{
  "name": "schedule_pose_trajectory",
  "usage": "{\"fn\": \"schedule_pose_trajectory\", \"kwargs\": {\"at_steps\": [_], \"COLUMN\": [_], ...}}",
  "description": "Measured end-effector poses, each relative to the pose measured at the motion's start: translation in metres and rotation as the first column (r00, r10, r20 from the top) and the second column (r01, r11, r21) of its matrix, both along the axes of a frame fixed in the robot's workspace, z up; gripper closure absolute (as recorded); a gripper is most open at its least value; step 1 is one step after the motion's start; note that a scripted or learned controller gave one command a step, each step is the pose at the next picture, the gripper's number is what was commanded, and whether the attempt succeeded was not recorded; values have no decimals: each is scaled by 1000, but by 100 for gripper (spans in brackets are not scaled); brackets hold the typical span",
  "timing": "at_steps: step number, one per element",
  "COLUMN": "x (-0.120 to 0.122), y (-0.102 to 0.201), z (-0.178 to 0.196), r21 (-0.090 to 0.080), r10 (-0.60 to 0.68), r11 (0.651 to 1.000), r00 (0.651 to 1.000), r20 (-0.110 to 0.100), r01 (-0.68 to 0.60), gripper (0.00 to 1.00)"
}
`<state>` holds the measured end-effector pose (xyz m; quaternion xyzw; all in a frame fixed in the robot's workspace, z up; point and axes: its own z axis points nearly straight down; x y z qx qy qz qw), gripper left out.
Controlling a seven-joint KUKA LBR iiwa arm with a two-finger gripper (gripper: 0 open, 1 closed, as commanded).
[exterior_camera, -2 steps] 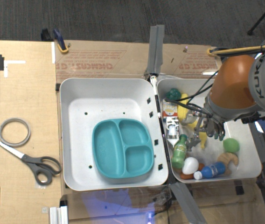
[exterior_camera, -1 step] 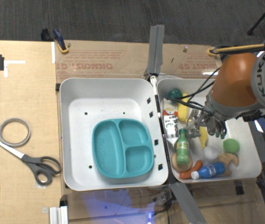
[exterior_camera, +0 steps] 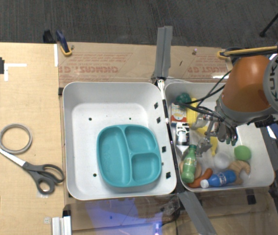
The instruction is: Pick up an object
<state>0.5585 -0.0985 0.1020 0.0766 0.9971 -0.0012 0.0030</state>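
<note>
The right bin (exterior_camera: 264, 180) holds a heap of small objects. Among them are a green bottle (exterior_camera: 189, 163), a blue bottle with a white cap (exterior_camera: 219, 179), a green ball (exterior_camera: 243, 153), an orange-red piece (exterior_camera: 200, 177), a tan piece (exterior_camera: 241, 167), a yellow item (exterior_camera: 193, 115), a teal item (exterior_camera: 182, 99) and a white carton (exterior_camera: 178, 115). My gripper (exterior_camera: 216, 140) hangs low over the middle of this bin, just right of the green bottle's top and left of the green ball. The wrist hides what lies directly under it.
The left bin (exterior_camera: 80, 106) contains a teal divided plate (exterior_camera: 129, 155). On the bench to the left lie scissors (exterior_camera: 34, 170) and a tape roll (exterior_camera: 15, 138). The grey and orange arm (exterior_camera: 249, 89) covers the right bin's back right part.
</note>
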Motion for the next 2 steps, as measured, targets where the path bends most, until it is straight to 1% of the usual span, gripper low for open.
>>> {"fn": "schedule_pose_trajectory", "kwargs": {"at_steps": [1, 2], "x": [1, 34], "y": [0, -87], "z": [10, 74], "r21": [-2, 2], "r10": [2, -100], "r11": [1000, 995], "r00": [1000, 995], "r20": [4, 0], "r01": [-2, 100], "gripper": [100, 100]}}
